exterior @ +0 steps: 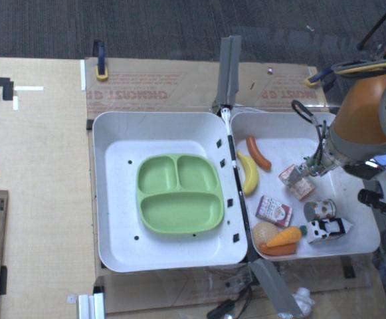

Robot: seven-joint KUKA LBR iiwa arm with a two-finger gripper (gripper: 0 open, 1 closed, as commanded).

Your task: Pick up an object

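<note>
The arm (pixel 362 115) comes in from the right side and bends down over the right bin (pixel 272 128). Its orange band sits high, and the grey wrist points down and to the left. The pincer (pixel 307 169) is low in the bin, right at a small red and white box (pixel 297 182). It looks like the tips touch the top of that box, but the spot is too small and blurry to tell how wide the pincer is or if it has hold of anything.

Other things lie in the same bin. A red sausage (pixel 258 152) is near the top. A yellow banana (pixel 248 171) lies by the left wall. A flat red packet (pixel 274 211) sits in the middle. A carrot (pixel 284 237) lies at the bottom, next to a small can (pixel 320 209) and a black and white carton (pixel 327 229).

The left bin (pixel 113 178) holds a green plate (pixel 179 193) with three parts. Both bins rest on the table (pixel 33 178).
</note>
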